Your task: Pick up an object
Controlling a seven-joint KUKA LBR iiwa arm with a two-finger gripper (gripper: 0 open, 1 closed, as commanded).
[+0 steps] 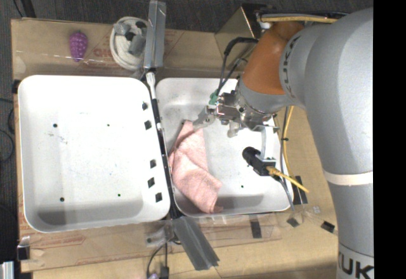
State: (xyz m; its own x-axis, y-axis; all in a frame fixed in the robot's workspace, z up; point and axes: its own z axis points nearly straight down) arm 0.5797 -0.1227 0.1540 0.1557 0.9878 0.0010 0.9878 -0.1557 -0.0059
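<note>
The grey arm [336,113] crowds the right bin [190,90], its tool [219,113] seemingly poised by the pink cloth [190,167]; whether the tool is wide or narrow, I cannot tell

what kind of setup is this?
Likely a lab bin-picking bench: two white bins, left bin and right bin, a pink cloth in the right one, and the arm's claw above it.

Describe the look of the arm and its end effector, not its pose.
The arm is bulky, smooth light grey, with an orange band above the wrist and partial black lettering near its base. Thin dark cables loop beside the band. The end effector is a small metallic cluster with a greenish part.
</note>
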